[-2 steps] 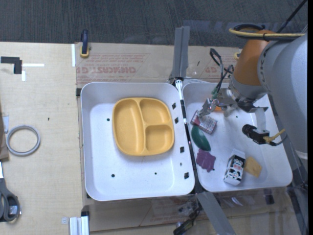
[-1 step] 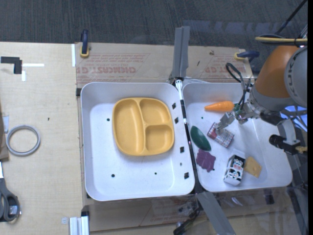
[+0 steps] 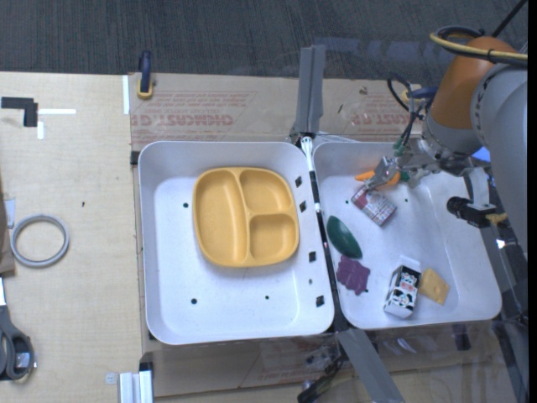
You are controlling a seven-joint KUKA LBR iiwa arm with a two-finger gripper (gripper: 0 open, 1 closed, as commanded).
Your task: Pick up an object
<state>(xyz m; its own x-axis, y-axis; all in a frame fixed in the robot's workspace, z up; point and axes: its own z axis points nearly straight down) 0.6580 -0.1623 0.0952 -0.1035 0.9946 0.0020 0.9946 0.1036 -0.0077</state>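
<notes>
My gripper [image 3: 388,173] hangs low over the back of the right bin [image 3: 470,309], reaching in from the right. Just left of it lies a small orange piece [image 3: 363,175], very close to the gripper tip. A grey and red packet [image 3: 373,206] lies right below the gripper. Further forward in the same bin are a dark green oval thing [image 3: 344,236], a purple lump [image 3: 353,274], a black-and-white little carton [image 3: 404,290] and a tan wedge [image 3: 435,285]. Whether anything is gripped is not visible.
The left bin [image 3: 168,309] holds a yellow divided plate [image 3: 247,216]. A tape ring [image 3: 38,240] and scissors [image 3: 13,355] lie on the wooden bench at the left. The divider wall [image 3: 312,217] runs between the bins. A black arm fitting [image 3: 470,210] overhangs the right bin's right side.
</notes>
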